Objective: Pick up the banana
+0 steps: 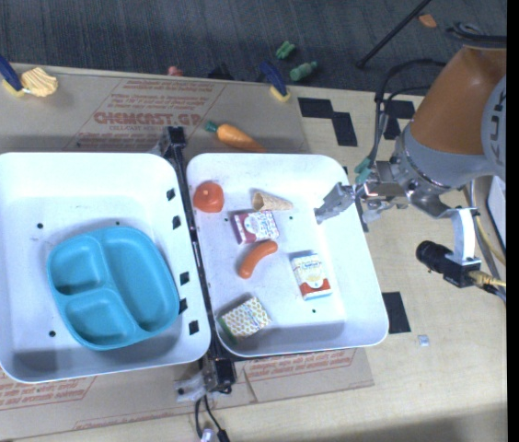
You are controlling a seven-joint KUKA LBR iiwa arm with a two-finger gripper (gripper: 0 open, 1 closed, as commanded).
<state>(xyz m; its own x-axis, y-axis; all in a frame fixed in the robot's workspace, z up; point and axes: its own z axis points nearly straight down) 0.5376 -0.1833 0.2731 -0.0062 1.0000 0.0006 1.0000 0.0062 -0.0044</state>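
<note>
My gripper (333,202) hangs over the right rim of the right bin (363,284), low and tilted toward the bin's middle, with nothing seen in it. Several small things lie in that bin. A pale yellow wedge (271,201) is closest, to the gripper's left. Below the wedge are a red and white packet (255,226) and an orange sausage (257,258). A red tomato (208,196) sits near the bin's left wall. A small white and red carton (310,275) and a tan checked cracker (245,318) lie toward the front.
The left bin (2,247) holds a blue divided plate (112,284). A carrot (235,136) lies on the cardboard behind the right bin. A yellow lump (39,83) sits by a blue clamp at the far left corner.
</note>
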